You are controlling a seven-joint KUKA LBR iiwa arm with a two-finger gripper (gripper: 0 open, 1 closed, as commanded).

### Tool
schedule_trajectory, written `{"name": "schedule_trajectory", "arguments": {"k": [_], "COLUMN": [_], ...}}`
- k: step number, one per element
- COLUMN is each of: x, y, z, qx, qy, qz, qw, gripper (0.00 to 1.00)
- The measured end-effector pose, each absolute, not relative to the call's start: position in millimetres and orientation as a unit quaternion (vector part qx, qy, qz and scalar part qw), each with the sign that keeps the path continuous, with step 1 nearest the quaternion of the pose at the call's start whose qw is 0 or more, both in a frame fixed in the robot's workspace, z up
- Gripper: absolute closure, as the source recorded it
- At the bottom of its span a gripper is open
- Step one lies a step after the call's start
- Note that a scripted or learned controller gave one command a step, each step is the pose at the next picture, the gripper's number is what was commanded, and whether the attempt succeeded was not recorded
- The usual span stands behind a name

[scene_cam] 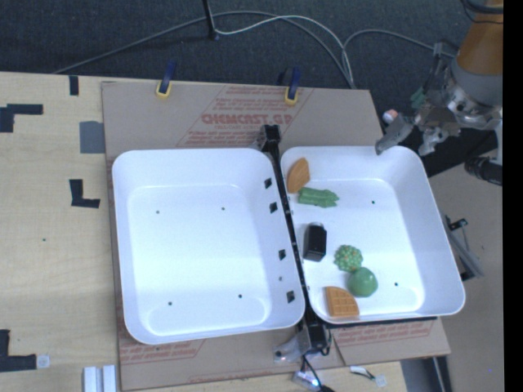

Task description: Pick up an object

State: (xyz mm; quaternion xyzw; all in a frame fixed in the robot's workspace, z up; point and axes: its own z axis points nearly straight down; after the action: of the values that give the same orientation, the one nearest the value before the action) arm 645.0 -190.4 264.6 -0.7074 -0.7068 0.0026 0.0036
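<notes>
Pale wood worktop carries a cardboard sheet with 2 shallow white bins side by side. In the left bin nothing lies. In the right bin lie 6 things: 1 orange wedge at 11 o'clock, 1 long green piece just below it, 1 black block at 8 o'clock, 1 green floret, 1 green ball touching it, and 1 orange waffle-like piece at 6 o'clock. Beyond the bin's 1 o'clock corner hangs the pincer, its fingers spread and grasping nothing.
</notes>
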Motion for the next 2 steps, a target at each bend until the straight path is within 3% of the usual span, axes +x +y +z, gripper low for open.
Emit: {"name": "schedule_trajectory", "arguments": {"k": [1, 2], "x": [646.4, 653.6], "y": [-190, -184], "z": [270, 221], "qx": [-0.707, -0.707], "qy": [-0.707, -0.707], "qz": [0.0, 0.0011], "qw": [0.0, 0.002], "gripper": [0.0, 0.0]}}
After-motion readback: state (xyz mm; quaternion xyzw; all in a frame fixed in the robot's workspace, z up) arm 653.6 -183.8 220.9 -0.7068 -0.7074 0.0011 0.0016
